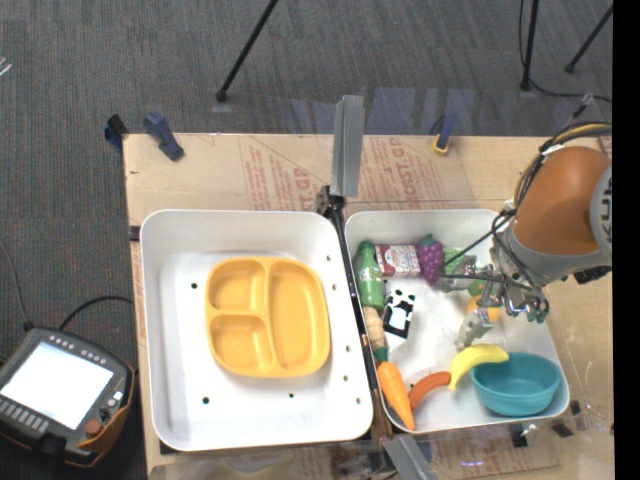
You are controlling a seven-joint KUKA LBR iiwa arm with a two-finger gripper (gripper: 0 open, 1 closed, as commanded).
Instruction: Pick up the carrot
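Judging the risk: you had the carrot (395,392) well apart from the gripper (487,320), lower and to its left, against the front-left wall of the right bin (520,230).
Gripper state: you could not tell from this view whether it was spread or pressed together; nothing showed between its tips.
Wrong pick: a banana (477,360) lay just below the gripper, and an orange pepper-like piece (429,386) sat between banana and carrot, so a short reach likely took one of those.
Wall clash: the carrot touched the bin's edge, so a finger probably struck the rim there.
Crowding: a teal bowl (516,383) stood below and right of the gripper; a panda toy (399,314) and green bottle (368,277) lay to its left.
Surface: a smooth white bin floor on a plywood desk (240,173), likely slippery.
Room: dark carpet (120,48) beyond, with stand legs; a pendant (62,390) far to the left.
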